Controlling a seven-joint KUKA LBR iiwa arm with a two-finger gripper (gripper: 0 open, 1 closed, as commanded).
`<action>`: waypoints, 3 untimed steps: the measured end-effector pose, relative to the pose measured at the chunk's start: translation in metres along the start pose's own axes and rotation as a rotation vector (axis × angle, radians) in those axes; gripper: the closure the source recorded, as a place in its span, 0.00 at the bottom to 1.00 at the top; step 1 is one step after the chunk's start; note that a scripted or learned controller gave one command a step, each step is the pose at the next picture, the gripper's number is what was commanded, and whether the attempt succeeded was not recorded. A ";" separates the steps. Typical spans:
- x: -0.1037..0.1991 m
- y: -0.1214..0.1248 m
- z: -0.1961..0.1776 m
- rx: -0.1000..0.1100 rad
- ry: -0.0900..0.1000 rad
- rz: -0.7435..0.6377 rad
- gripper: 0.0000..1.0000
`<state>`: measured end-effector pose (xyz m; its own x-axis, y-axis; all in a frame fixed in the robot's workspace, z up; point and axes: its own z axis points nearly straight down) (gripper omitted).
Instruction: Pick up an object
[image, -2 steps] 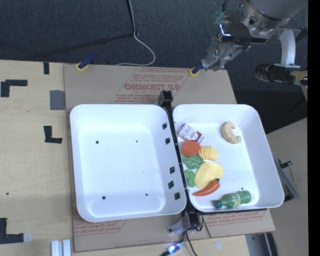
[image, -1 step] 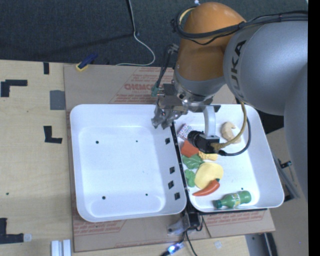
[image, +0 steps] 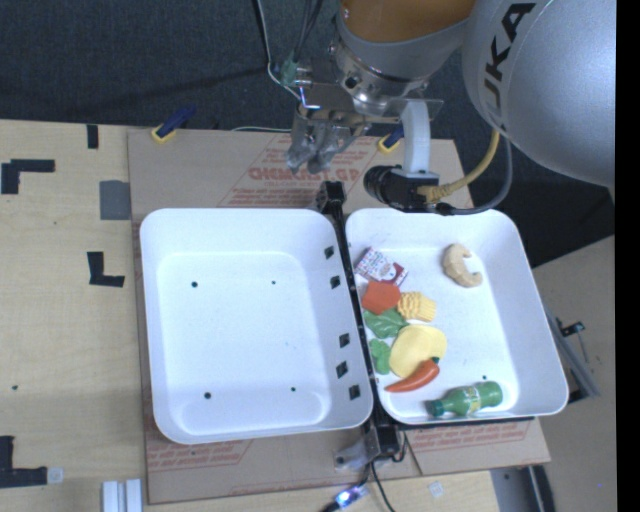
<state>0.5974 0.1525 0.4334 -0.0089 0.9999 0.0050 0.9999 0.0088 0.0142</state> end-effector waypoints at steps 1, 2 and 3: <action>0.010 0.058 -0.107 0.001 -0.004 0.005 1.00; 0.009 0.056 -0.100 0.015 -0.006 0.007 0.00; 0.010 0.056 -0.110 0.015 -0.007 0.005 1.00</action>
